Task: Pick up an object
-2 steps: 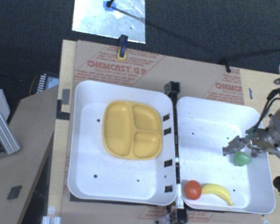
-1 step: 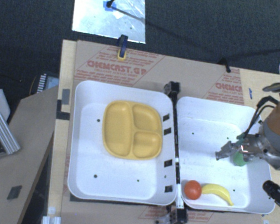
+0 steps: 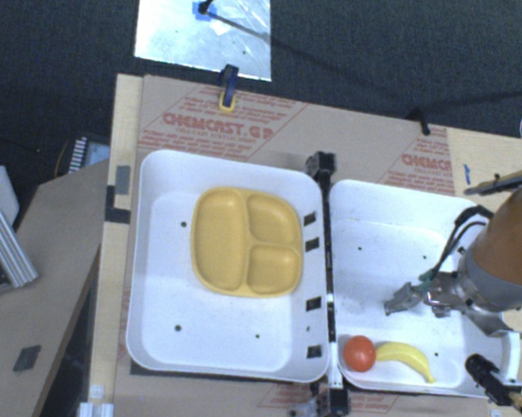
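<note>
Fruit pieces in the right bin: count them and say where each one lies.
2. A banana lies near the right bin's front edge. A red-orange round fruit sits just to its left, by the front left corner. The arm covers part of the bin, so more may be hidden.

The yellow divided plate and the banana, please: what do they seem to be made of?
Yellow divided plate: probably moulded plastic, smooth, uniform colour, soft sheen, rounded compartment ridges. Banana: even yellow, slightly glossy; could be a plastic toy, though real fruit cannot be ruled out.
</note>
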